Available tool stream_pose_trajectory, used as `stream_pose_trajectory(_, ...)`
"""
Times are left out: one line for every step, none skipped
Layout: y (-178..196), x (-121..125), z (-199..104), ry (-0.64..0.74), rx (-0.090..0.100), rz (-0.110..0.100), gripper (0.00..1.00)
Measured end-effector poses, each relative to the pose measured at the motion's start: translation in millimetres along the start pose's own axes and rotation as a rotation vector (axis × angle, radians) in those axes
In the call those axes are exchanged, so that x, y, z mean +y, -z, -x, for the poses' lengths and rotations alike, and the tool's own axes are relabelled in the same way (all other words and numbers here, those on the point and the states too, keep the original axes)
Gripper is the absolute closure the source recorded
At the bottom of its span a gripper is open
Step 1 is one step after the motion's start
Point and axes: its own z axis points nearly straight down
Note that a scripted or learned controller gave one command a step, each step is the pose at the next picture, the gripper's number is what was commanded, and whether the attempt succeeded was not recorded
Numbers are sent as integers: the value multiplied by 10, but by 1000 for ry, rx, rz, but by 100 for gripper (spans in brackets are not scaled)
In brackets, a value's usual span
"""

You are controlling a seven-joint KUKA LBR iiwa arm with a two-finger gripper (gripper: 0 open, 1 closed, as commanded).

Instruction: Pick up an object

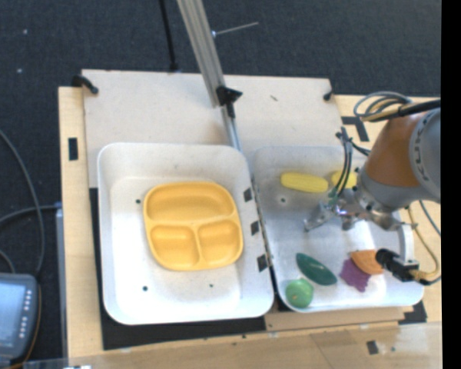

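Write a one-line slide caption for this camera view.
Arm's gripper low in the right bin near a corn cob; yellow divided tray sits in the left bin.

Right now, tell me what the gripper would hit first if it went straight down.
Probably the bare floor of the right bin: the gripper points there, just below the yellow corn, though depth is unclear.

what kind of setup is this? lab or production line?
Most likely a research lab grasping rig, not a production line. Two white bins sit on a plywood bench; the right bin holds toy food such as a corn cob, the left a yellow tray. Loose cables and a camera pole suggest a test setup.
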Motion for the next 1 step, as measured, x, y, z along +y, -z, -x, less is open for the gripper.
stream_pose_trajectory(125, 13, 11, -6, 0, 5, 100)
